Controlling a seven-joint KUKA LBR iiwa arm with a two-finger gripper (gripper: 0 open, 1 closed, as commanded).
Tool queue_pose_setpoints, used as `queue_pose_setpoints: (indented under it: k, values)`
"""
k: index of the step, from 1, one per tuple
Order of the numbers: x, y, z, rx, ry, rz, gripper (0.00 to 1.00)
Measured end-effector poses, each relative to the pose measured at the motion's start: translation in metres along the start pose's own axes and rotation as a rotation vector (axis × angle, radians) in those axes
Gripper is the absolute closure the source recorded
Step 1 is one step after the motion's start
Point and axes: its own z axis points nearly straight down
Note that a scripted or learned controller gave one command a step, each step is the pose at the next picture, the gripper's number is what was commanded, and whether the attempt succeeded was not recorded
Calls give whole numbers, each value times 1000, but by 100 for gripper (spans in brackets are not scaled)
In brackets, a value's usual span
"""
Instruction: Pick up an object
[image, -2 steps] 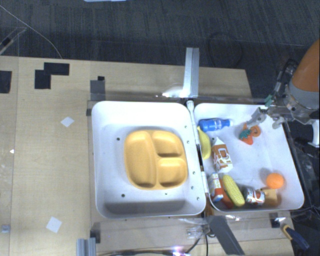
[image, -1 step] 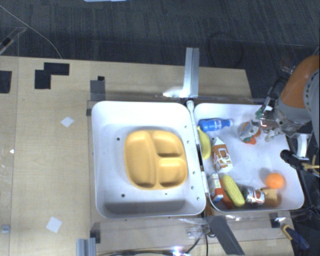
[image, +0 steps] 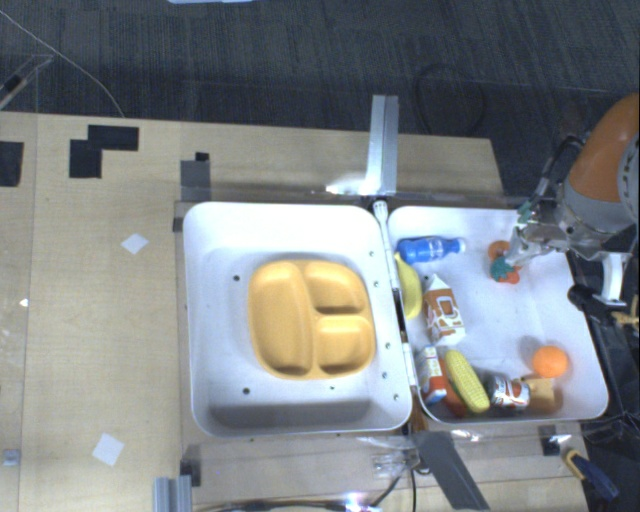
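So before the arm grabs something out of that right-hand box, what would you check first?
1. Gripper is over the right bin: ok.
2. A target lies close by, the small orange and teal toy just beneath it: ok.
3. Toy stands apart from the blue bottle: ok.
4. Fingers open wide enough: cannot tell.
5. Toy already held: cannot tell.
6. Yellow tray in the left bin lies out of the way: ok.

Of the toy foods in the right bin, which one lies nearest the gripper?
The small orange and teal toy by the bin's far right corner, right at the gripper. The blue bottle, corn cob and orange ball lie farther away.
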Motion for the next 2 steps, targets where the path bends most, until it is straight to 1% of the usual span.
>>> queue_pose_setpoints:
  k: [1,2]
  values:
    - [1,-4,8,15,5,0,0]
    - [7,-49,1,24,12,-226,0]
